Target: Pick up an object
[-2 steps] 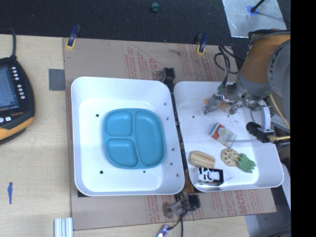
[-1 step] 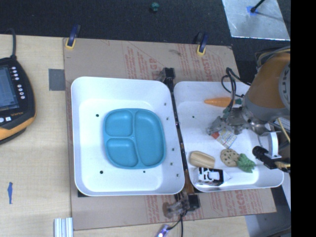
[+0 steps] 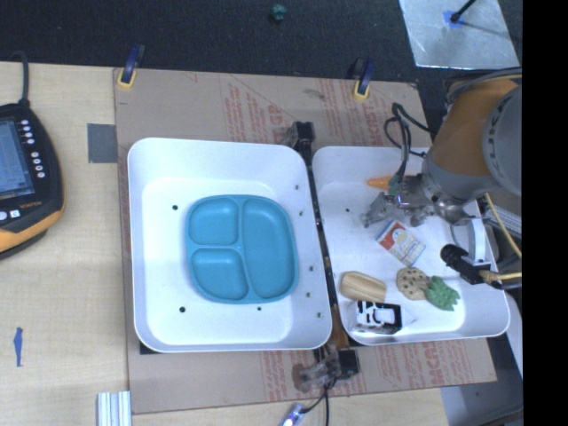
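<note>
Grey arm with orange band reaching in from right, wrist bent downward, jaws spread apart

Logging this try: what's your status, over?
Gripper low in right bin, nothing seen held. Small packet beside it. Bread roll, cookie nearer front. Blue tray in left bin.

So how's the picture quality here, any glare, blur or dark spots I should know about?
In the camera view, light is even and soft; the white bins look bright but keep their edges, with faint glare on the blue plate. The gripper and the small items near it look slightly soft. The floor at the top is very dark, apart from a shiny patch.
</note>
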